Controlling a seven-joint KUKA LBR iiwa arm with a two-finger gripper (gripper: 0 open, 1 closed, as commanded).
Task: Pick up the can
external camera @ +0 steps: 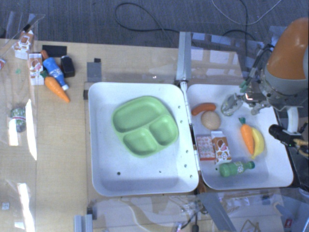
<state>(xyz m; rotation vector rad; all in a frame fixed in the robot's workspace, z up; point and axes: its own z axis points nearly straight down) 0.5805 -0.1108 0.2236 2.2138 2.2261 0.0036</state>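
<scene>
Can [230, 105] lies on its side in right bin [285, 175], just above potato [211, 120]. Gripper [246, 99] touching can's right end; fingers' state — cannot tell.

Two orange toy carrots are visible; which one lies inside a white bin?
The orange toy carrot beside the yellow banana, in the right white bin; the other carrot lies on the wooden bench.

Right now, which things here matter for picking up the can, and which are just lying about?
For the job:
can, in the right bin
gripper, beside the can

Lying about:
sausage
potato
carrot
banana
two cartons
green bottle
green divided plate, in the left bin
</scene>
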